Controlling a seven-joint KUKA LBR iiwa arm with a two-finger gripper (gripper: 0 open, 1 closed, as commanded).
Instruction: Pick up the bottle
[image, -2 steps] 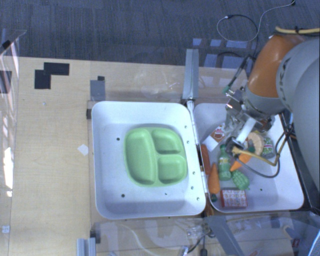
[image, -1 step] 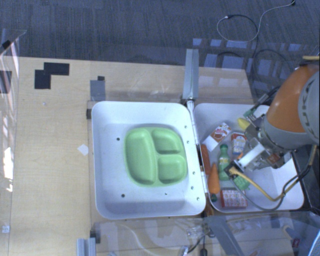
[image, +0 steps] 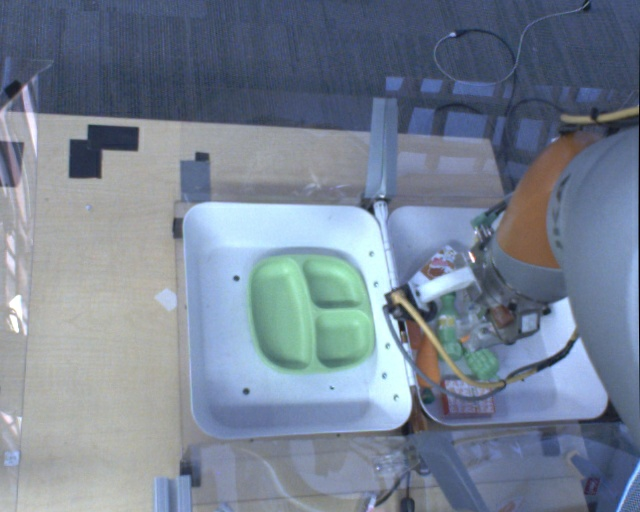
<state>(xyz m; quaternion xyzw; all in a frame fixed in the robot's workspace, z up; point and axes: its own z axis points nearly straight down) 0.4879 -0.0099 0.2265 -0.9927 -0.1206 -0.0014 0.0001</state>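
Clutter fills the right bin (image: 415, 240) under the arm. What you may take for the bottle (image: 441, 266) lies just upper left of the jaws, axis unclear. You cannot tell their opening.

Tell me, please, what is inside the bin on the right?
A green piece, an orange piece and a reddish packet show; the arm covers the rest of the bin.

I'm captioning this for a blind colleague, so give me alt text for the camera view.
A grey and orange robot arm reaches in from the right, its tool lowered among a jumble of small items in the right white bin. The left white bin holds a green three-compartment tray.
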